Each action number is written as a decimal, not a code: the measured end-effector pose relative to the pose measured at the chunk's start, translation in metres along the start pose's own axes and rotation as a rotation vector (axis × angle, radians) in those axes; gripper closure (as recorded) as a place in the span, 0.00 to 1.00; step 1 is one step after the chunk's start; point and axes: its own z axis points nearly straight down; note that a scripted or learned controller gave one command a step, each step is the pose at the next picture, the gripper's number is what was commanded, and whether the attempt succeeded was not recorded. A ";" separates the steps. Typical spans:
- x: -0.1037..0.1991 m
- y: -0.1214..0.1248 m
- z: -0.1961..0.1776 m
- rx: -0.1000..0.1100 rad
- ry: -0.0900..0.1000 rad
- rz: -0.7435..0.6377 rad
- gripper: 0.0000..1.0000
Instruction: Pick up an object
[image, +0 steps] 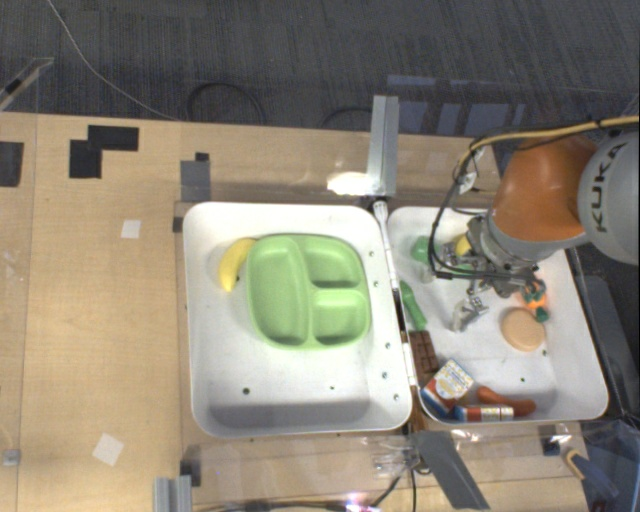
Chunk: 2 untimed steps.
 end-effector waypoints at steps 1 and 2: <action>-0.006 0.000 -0.016 0.006 -0.016 -0.004 1.00; -0.032 -0.041 -0.182 0.006 -0.008 0.080 1.00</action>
